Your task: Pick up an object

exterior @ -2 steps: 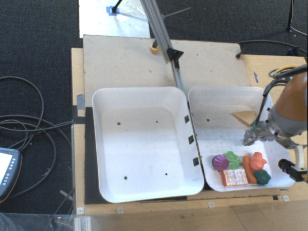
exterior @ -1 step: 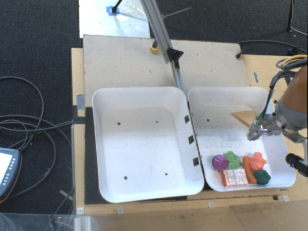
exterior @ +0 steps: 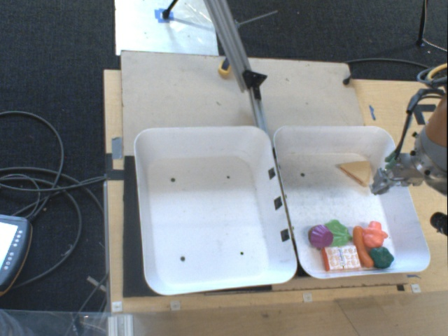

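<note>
Gripper (exterior: 381, 180) hovering by the tan wedge (exterior: 356, 171) in the right bin (exterior: 417, 254), can't tell finger state, looks like approach, next it needs to drop down and close.

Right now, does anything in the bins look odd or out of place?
Nothing damaged or spilled. A tan wedge lies alone beside the gripper, apart from the toys clustered in the right bin's near corner.

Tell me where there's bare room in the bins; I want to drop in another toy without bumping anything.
The left bin has its whole floor bare. In the right bin, the floor between the tan wedge and the toy pile is free. The near right corner is crowded, and the gripper hangs beside the wedge.
</note>
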`<action>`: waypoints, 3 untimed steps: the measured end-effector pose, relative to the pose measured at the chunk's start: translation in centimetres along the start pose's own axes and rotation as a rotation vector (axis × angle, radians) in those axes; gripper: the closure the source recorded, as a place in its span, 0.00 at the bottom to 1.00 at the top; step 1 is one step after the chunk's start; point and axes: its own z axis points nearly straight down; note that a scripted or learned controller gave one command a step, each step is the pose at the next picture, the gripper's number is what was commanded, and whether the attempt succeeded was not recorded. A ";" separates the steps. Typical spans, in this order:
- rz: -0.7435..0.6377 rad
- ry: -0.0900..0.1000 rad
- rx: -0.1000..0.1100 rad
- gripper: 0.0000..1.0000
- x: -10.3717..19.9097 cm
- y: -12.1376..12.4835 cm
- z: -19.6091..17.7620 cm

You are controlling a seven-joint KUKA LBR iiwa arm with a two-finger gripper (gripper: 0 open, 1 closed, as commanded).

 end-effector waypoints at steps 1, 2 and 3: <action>-0.001 0.000 0.000 1.00 -0.1 0.2 -4.1; -0.006 0.005 0.005 1.00 6.2 1.0 -3.7; -0.007 0.005 0.005 1.00 12.3 2.2 -3.1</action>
